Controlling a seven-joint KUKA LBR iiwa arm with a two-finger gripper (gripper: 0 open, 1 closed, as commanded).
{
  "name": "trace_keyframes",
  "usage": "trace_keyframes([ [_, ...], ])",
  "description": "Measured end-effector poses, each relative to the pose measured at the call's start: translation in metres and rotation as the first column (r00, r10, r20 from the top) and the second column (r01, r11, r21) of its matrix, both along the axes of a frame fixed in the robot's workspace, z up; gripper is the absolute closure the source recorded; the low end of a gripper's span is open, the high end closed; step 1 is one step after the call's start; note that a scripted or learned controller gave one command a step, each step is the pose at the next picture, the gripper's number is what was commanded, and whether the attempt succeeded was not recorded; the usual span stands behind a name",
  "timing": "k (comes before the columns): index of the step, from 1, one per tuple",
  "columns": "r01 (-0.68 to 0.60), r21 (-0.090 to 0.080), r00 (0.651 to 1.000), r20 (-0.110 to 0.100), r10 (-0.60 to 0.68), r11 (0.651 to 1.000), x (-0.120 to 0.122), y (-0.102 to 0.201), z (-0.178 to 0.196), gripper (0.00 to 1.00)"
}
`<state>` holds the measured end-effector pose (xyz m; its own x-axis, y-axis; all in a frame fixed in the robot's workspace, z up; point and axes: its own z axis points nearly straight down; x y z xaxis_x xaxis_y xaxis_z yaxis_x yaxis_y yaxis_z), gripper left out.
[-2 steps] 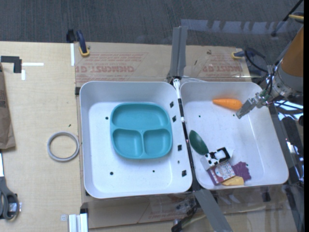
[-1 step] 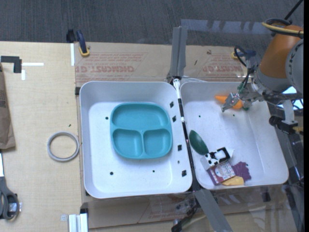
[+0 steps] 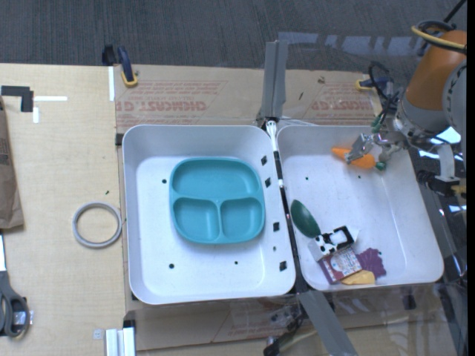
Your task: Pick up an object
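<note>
Camera view: hand [image 3: 369, 149] in right bin [image 3: 415, 221], clamped on orange object [image 3: 349, 155]; behind that bin, cardboard [image 3: 178, 99] with mirrored red print, unreadable.

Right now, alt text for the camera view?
The tool sits over an orange object at the back of the right bin; a green spoon and small packets lie nearer the front. The left bin holds a teal divided plate.

Orange carrot-shaped toy [image 3: 349, 156], upper right of frame, near far wall of right bin [image 3: 415, 228], lying roughly level, pointed end toward frame left; the gripper's fingers [image 3: 361, 151] close around it.
</note>
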<state>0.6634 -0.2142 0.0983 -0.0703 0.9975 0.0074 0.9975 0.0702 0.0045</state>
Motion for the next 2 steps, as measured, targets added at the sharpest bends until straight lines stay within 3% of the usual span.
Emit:
trace_keyframes([
  [1, -0.005, 0.004, 1.000, -0.015, 0.005, 1.000, -0.003, 0.002, 0.004, 1.00],
  [2, 0.122, -0.009, 0.993, -0.004, -0.122, 0.993, -0.004, 0.035, 0.094, 1.00],
])
